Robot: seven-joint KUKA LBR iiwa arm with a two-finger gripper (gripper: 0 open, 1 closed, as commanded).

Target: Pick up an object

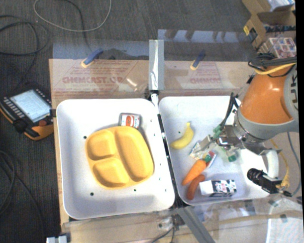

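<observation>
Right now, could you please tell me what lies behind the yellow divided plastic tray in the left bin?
A small red-and-white can lies at the far edge of the yellow divided plastic tray, in the left white bin. The tray's rim covers the can's lower part, so its label cannot be read.

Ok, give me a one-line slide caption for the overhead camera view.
Arm's gripper low in the right bin near carrot and banana; yellow tray in left bin.

Tabletop (108, 75) carries two white bins side by side: left bin (73, 146), right bin (211, 109). Blue clips at far edge: one (91, 58), another (198, 61).
</observation>
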